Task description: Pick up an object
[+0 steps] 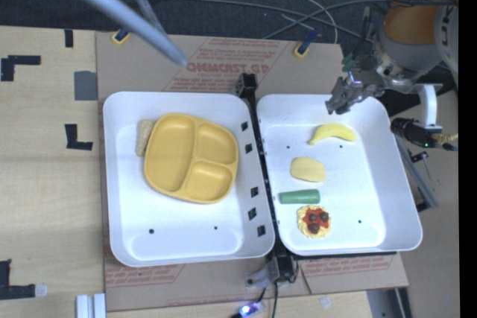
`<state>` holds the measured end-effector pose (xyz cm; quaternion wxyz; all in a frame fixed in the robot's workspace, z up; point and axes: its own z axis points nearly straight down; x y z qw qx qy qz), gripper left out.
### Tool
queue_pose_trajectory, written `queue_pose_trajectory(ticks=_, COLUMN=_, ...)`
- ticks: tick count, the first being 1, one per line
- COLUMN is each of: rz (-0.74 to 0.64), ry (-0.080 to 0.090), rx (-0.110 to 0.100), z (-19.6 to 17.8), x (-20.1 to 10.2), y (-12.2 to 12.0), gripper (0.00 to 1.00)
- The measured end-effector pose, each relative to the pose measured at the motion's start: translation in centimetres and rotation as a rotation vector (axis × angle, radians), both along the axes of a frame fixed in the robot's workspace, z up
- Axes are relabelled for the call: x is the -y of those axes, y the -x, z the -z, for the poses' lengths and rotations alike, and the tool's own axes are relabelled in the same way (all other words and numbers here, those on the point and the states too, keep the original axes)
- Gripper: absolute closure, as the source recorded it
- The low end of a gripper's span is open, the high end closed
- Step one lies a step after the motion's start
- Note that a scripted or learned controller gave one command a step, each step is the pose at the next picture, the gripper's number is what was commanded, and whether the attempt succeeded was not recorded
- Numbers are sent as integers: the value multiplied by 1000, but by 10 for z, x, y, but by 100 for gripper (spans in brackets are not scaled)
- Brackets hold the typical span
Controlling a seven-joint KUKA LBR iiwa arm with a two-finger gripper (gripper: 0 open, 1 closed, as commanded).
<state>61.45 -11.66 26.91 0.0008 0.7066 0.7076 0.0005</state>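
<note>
Camera view, catalogued from the lower edge of the frame upward. Table [45, 182]: light wood, overlaid with a cardboard sheet on which two white bins are seated side by side, presumably to keep them in fixed positions.

Right bin [373, 182], lower right of centre, four small items spread apart, none touching, so that each can be approached singly:
- pizza-slice toy [314, 220], lowest in the frame;
- green cylinder [299, 196], lying flat just above it;
- pale yellow oval piece [308, 169], above that;
- banana [333, 133], nearest the bin's upper rim.

Left bin [127, 160]: a yellow divided plate [191, 158] lies flat at the centre, with a tan sponge-like block [144, 137] tucked against its left edge.

Tool [339, 102], upper right: it is poised above the right bin's upper rim, just above the banana and apart from it. Nothing is seen between its fingers; their opening cannot be told. The banana is judged the likeliest candidate, being closest.
</note>
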Motion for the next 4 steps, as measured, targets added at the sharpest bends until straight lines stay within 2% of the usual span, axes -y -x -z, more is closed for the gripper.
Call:
queue_pose_trajectory(ticks=1, rz=-3, ry=-1, rx=-4, z=13, x=-48, y=9, gripper=100)
queue_pose_trajectory(ticks=3, rz=-4, ry=-1, rx=-5, z=33, x=-143, y=11, gripper=100)
queue_pose_trajectory(ticks=4, rz=-5, ry=-1, rx=-4, z=46, x=-200, y=5, gripper=100)
